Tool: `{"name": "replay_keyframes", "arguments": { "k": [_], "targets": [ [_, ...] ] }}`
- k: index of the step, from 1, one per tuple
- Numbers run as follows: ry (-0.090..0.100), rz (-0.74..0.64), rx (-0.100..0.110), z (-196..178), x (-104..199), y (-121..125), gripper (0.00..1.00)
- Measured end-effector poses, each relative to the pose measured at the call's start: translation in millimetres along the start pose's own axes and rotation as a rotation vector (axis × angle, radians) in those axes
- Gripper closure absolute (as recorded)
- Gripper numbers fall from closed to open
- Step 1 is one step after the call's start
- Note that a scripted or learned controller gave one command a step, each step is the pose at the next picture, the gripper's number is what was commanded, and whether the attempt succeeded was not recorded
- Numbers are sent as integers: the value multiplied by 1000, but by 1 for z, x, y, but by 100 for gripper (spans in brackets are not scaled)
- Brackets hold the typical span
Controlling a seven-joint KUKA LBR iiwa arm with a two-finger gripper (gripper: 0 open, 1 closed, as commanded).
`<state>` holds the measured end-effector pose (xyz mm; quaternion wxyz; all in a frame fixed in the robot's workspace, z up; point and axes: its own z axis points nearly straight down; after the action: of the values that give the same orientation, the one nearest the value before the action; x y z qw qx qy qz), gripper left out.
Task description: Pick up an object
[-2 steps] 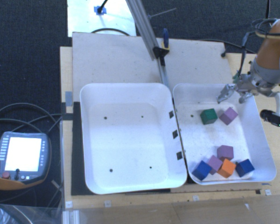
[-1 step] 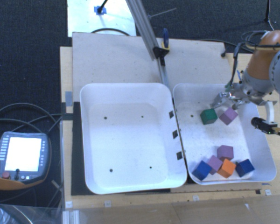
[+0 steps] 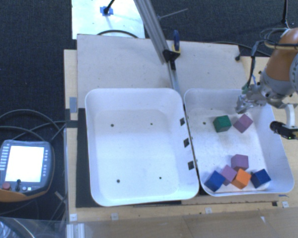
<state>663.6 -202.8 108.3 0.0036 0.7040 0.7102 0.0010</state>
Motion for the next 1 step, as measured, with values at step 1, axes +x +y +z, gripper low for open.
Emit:
{"name": "replay_keyframes", "arguments": {
  "k": [1],
  "targets": [
    [1,3,-3,-62,6,8,100]
  ]
}}
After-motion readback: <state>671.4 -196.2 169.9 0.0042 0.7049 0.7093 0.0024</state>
